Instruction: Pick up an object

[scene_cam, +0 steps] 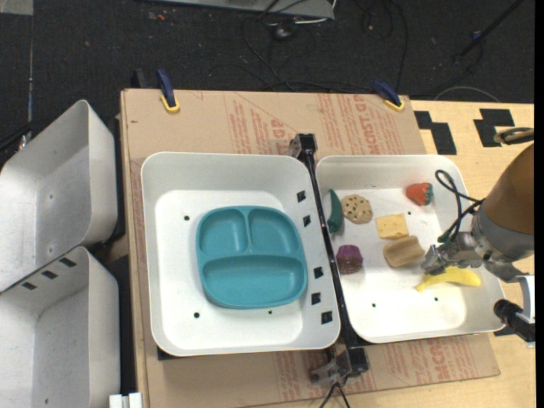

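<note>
Evidently the target is the toy banana — lying in the right bin, just right of the tan block. Gripper sits at the banana's upper edge; cannot tell the finger state. Likely light, stiff, smooth plastic — slippery; best pinched across its narrow middle.
</note>
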Controlling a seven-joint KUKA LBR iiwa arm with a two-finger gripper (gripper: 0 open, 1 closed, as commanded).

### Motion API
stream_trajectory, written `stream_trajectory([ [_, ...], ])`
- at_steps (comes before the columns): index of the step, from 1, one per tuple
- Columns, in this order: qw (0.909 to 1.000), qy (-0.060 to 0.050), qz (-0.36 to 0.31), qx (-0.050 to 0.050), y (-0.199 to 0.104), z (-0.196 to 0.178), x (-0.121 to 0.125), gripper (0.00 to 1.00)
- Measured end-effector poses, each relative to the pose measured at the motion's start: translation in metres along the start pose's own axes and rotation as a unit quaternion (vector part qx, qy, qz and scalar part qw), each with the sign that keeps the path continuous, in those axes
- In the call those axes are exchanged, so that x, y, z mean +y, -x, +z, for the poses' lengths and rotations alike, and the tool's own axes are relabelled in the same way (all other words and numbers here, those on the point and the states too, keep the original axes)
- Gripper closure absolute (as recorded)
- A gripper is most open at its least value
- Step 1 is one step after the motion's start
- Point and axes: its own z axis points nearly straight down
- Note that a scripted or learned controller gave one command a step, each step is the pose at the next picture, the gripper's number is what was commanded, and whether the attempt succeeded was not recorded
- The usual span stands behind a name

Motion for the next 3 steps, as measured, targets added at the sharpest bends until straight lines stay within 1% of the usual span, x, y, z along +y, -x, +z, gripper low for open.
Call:
stream_trajectory([
  [1, 1.0, -0.008, -0.001, 0.0, 0.011, -0.054, 0.006, 1.0],
  [2, 1.0, -0.008, -0.002, 0.0, 0.011, -0.096, 0.009, 1.0],
  [3, 1.0, -0.009, -0.002, 0.0, 0.012, -0.125, 0.011, 1.0],
])
